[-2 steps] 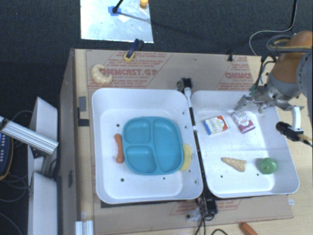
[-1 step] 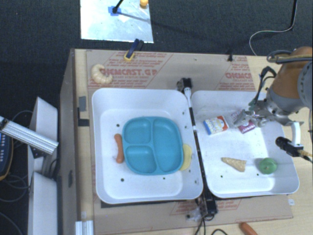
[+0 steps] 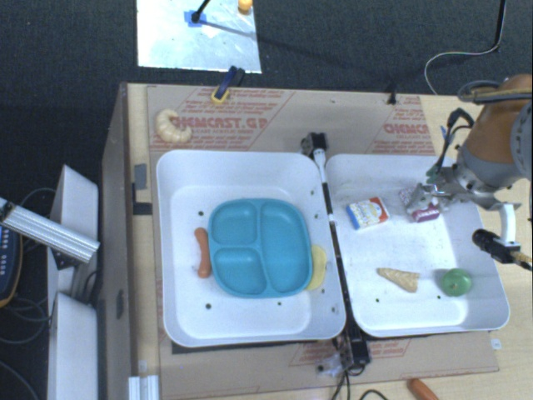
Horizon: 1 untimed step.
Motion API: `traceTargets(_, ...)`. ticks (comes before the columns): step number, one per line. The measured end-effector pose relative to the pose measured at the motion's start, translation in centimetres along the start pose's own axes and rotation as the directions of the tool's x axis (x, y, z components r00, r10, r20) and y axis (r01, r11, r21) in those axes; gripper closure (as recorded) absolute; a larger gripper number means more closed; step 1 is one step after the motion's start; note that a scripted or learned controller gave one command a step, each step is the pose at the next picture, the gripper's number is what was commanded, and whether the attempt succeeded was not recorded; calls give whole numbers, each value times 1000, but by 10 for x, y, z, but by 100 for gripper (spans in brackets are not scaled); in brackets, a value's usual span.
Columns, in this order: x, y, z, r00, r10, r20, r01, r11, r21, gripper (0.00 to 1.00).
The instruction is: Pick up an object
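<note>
- Overhead, slanted down, the camera looks at a counter [image 3: 250, 123] carrying two shallow white bins side by side.
- Left bin [image 3: 179, 223]: a blue divided plate [image 3: 256, 247] sits in the middle, with a small orange sausage-shaped toy [image 3: 202, 252] just beside its left edge and a yellow piece [image 3: 320, 267] peeking out from under its right edge.
- Right bin [image 3: 483, 307]: a small white, blue and red packet [image 3: 367, 212] lies near the upper left, a tan wedge [image 3: 399, 278] lies lower down, and a green ball [image 3: 455, 282] sits near the lower right corner.
- A grey arm with an orange band [image 3: 498, 127] reaches in from the right.
- Its claw [image 3: 420, 198] is low in the upper right part of the right bin, directly over a small reddish-pink object [image 3: 425, 214] (too small to identify).
- Whether the claw is open or closed cannot be told, nor whether it touches that object.
- Behind the bins, a pale curled toy [image 3: 172, 125] rests on the counter.
</note>
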State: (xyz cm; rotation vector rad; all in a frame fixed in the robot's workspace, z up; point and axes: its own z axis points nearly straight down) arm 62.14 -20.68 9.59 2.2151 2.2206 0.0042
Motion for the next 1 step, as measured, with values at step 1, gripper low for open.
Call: traceTargets(1, 54, -47, -24, 1000, -1, -2, 1, 1000, 3, 100)
